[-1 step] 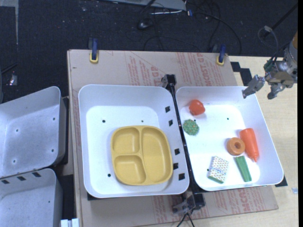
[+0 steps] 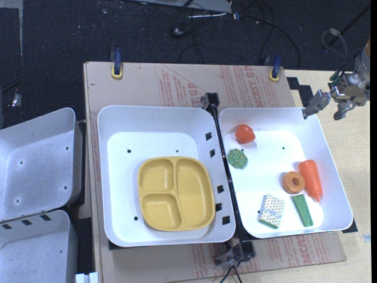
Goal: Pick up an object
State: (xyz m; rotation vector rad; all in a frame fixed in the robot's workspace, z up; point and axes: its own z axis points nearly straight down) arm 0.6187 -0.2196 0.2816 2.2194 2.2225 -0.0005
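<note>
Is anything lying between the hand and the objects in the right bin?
Nothing visible does. The hand hangs open beyond the right bin's far right corner. The tomato, green ball, carrot and orange ring lie uncovered.

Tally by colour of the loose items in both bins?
Orange or red: 3, the tomato, the ring and the carrot
Green: 2, the ball and the stick
Green-and-white: 1, the small box
Yellow: 1, the divided tray, in the left bin
Total: 7
</note>
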